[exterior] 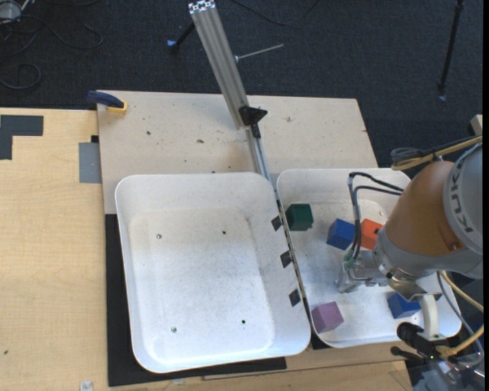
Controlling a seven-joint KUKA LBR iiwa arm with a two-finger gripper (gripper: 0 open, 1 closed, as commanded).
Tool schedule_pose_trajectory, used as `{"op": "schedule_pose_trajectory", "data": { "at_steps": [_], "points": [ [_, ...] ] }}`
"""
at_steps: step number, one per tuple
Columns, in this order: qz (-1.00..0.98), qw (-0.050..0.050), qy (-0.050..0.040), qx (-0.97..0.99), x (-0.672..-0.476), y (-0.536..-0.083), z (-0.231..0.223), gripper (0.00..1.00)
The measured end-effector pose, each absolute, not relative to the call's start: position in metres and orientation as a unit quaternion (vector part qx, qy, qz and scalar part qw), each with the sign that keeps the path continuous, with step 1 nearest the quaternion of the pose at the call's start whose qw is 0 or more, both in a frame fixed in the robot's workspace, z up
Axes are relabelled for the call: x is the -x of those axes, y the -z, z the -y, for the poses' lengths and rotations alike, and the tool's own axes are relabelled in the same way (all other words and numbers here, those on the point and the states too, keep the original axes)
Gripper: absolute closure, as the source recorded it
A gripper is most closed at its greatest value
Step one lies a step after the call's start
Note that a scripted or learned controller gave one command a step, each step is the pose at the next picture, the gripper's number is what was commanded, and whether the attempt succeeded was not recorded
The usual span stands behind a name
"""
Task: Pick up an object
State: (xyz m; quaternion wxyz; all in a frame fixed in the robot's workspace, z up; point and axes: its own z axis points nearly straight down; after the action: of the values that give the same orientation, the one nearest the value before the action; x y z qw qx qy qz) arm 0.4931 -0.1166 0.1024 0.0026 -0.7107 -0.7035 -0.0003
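From my remote seat I see the grey arm with its orange band reaching into the right shallow white plastic bin (342, 182), its end effector (354, 279) low over the bin floor; I cannot tell its state. Scattered in this bin are a small dark green cube (299, 216), a blue cube (341, 234), an orange block (368, 233) just beside it, a second blue block (403, 305) near the front, and a purple cube (327, 316). The purple cube, standing apart from the rest, looks the easiest pick: likely light, rigid and smooth, best pinched across two flat opposite faces. The left white bin (147, 190) sits alongside on the wooden table (171, 129).
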Motion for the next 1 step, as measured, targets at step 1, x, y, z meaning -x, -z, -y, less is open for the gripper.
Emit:
{"op": "schedule_pose_trajectory", "data": {
  "at_steps": [1],
  "points": [
    [0.704, 0.000, 0.0003, 0.711, -0.4896, -0.1457, 0.1217, 1.00]
  ]
}}
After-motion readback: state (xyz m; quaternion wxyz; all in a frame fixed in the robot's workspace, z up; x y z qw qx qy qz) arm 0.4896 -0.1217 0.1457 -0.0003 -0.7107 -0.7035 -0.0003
